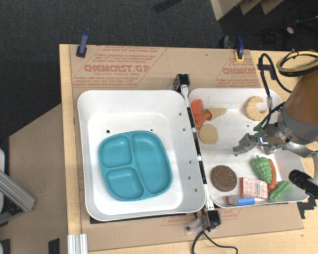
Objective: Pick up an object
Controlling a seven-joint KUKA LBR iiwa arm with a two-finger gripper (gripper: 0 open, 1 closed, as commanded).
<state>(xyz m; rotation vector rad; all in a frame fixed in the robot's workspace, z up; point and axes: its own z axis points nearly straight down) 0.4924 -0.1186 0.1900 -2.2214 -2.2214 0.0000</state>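
The right bin [230,102] holds several toy foods. An orange-red piece [197,113] and a beige cone [218,111] lie at its upper left, with a round tan cookie [208,135] just below them. A pale bread roll [254,107] sits at the top right. Near the front lie a brown patty [223,177], a green leafy piece [262,168], an orange sausage [273,174], a green pod [280,190], a pink box [253,187] and a blue-and-red marker [243,200]. My gripper [243,145] hangs low over bare bin floor in the middle, between cookie and leafy piece, touching neither.
The left bin [95,107] carries a teal divided plate [135,164]. A black clamp [182,81] sits at the top of the shared rim. The arm's orange band [307,99] and black cables [267,75] hang over the right bin's far right side.
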